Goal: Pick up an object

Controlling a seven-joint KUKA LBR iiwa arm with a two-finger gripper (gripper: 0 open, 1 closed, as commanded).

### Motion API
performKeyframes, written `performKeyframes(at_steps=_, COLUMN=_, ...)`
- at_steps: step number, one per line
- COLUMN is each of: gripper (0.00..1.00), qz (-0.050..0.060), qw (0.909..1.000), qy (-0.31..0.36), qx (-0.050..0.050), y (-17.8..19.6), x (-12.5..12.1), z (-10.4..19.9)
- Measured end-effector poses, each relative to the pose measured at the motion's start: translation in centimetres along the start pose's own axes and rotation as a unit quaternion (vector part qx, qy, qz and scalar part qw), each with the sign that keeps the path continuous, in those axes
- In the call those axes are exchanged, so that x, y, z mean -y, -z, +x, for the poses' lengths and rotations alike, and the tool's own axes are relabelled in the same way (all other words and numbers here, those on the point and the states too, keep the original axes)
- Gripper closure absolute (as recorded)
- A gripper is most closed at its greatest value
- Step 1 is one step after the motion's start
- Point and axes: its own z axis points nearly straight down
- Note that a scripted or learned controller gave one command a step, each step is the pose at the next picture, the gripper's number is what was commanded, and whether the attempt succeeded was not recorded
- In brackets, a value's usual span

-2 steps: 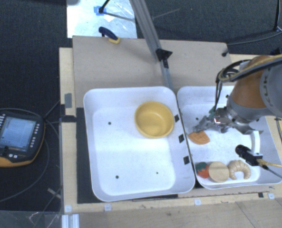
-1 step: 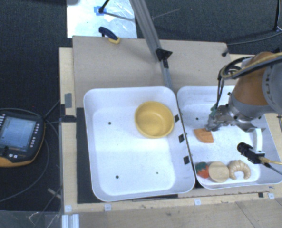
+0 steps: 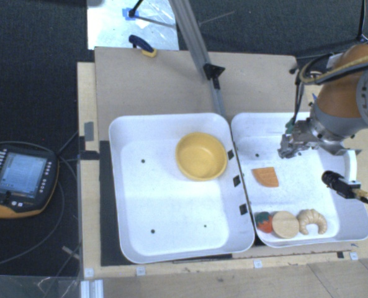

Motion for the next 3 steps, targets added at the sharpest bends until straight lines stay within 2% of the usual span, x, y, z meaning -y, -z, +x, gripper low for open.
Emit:
performKeyframes(at_steps=1, gripper=1.00, qz=0.001, qw=1.0000, qy=0.000, qx=0.000, y=4.3, x=0.1, z=0.1)
performKeyframes(at_steps=2, gripper=1.00, qz=0.000, qw=1.0000, qy=0.000, qx=0.000, y=10.4, x=0.0, z=0.7)
performKeyframes(at_steps=3, gripper=1.00, qz=0.002, qw=1.0000, qy=0.000, qx=0.000, y=12.1, x=-0.1, z=0.7)
